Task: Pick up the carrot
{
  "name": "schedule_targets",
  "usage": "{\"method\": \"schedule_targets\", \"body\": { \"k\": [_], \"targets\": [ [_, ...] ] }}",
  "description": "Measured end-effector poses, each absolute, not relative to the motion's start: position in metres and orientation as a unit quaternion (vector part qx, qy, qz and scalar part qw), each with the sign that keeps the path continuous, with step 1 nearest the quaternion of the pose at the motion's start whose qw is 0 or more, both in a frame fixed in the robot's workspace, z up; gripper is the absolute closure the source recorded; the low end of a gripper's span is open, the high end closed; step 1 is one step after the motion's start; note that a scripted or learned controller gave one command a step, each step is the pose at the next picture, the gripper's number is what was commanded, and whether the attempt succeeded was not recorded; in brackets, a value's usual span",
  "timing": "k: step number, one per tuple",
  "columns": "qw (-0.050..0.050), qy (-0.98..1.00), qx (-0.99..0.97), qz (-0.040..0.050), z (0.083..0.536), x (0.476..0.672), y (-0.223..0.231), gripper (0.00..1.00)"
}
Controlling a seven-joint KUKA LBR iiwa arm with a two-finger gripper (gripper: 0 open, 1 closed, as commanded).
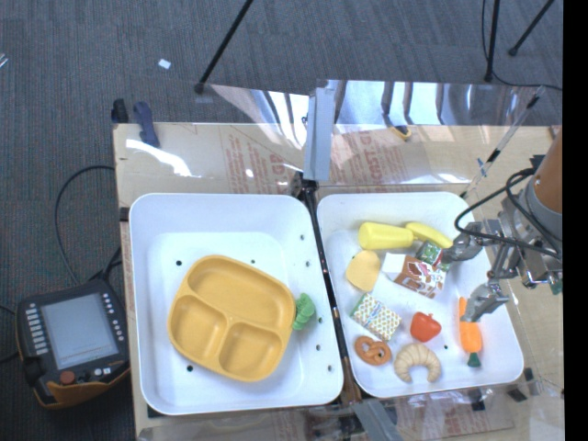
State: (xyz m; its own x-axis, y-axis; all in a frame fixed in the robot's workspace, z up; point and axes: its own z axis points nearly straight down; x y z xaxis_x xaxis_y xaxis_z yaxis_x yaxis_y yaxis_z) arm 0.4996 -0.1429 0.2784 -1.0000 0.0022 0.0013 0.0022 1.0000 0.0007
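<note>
We see the gripper (481,303) right above the carrot (470,335), which lies just below it, long axis running down to its green tip; finger state unclear.

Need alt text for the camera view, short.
The gripper hangs just above the carrot at the right bin's right edge, among toy foods including a croissant and tomato. The left bin holds a yellow divided tray.
</note>
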Motion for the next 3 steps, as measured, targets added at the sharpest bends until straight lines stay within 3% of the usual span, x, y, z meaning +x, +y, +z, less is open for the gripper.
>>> {"method": "schedule_targets", "body": {
  "k": [1,2,3],
  "targets": [
    [0.007,-0.997,-0.072,-0.0023,0.137,0.508,-0.164,0.00],
    [0.002,-0.996,-0.085,-0.0013,0.086,0.477,-0.211,0.00],
    [0.002,-0.997,-0.082,-0.0017,0.096,0.479,-0.208,1.00]
  ]
}}
